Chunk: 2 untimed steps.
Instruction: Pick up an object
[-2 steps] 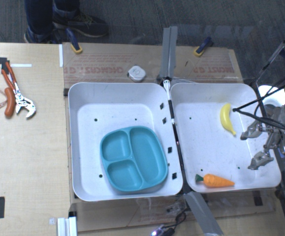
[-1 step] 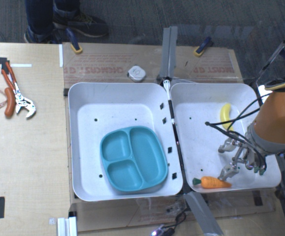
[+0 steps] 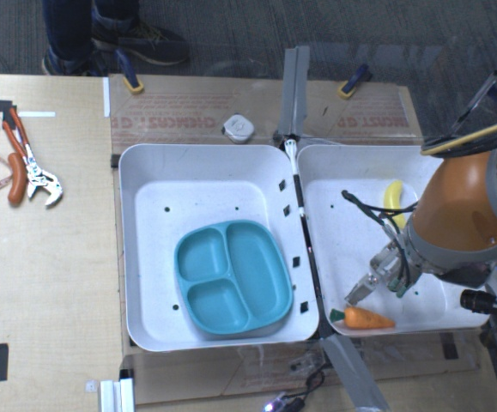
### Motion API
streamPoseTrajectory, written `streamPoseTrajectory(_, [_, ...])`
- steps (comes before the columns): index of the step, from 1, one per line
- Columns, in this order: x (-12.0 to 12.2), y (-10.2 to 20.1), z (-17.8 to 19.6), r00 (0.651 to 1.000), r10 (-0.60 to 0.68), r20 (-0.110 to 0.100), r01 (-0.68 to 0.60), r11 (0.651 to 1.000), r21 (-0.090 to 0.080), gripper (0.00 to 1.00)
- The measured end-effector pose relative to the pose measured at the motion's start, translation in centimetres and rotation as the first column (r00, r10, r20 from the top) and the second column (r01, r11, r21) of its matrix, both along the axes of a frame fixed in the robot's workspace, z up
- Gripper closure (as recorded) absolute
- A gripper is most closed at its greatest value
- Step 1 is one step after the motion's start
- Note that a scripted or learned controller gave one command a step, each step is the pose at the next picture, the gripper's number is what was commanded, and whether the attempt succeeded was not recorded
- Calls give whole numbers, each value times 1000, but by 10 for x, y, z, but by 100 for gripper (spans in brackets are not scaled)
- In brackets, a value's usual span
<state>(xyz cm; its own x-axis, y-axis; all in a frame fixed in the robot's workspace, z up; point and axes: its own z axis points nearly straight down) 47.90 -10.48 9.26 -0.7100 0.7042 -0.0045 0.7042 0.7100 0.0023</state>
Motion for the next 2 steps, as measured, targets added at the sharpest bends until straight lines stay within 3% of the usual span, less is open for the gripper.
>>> streamPoseTrajectory(1, [8,5,6,762,647,18,-647,762,-20,0])
streamPoseTrajectory(2, [9,-86,7,630,776,12,-776,630,-28,0])
